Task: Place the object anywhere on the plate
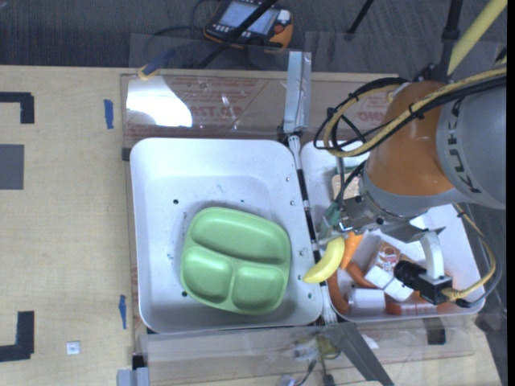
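Note:
A green plate (236,258) with three compartments lies in the left bin (161,175), toward its front. A yellow banana (325,262) shows over the rim between the two bins, its lower tip pointing at the plate's right edge. My gripper (339,225) is right above the banana's upper end, under the orange wrist band over the right bin (475,296). The wrist hides the contact, so I cannot see if the banana is held or resting on the rim.
The right bin holds several small items: an orange carrot-like piece (352,246), a red and white packet (387,257), a white bottle (367,297) and red-orange pieces (339,296). A clear panel stands behind the bins.

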### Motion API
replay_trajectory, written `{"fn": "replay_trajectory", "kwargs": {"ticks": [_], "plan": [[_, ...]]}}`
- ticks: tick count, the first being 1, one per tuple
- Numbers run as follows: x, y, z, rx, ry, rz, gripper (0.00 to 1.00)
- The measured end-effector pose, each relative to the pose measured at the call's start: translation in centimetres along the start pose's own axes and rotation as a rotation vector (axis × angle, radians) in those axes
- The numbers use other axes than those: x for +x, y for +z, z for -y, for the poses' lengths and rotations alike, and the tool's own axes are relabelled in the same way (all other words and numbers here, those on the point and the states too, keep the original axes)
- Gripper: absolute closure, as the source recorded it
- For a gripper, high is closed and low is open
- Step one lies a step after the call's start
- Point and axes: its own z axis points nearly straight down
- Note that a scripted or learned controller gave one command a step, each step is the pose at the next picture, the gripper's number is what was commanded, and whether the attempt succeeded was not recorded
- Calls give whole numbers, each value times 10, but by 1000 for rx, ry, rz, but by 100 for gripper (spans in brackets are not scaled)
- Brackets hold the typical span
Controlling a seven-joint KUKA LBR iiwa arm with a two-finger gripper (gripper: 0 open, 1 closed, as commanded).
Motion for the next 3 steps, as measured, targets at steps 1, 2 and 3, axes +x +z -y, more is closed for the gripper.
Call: {"fn": "replay_trajectory", "kwargs": {"ticks": [1,2,3], "plan": [[68,-24,-37,-1,11,1,100],[93,-15,-65,-3,-58,2,100],[93,-15,-65,-3,-58,2,0]]}}
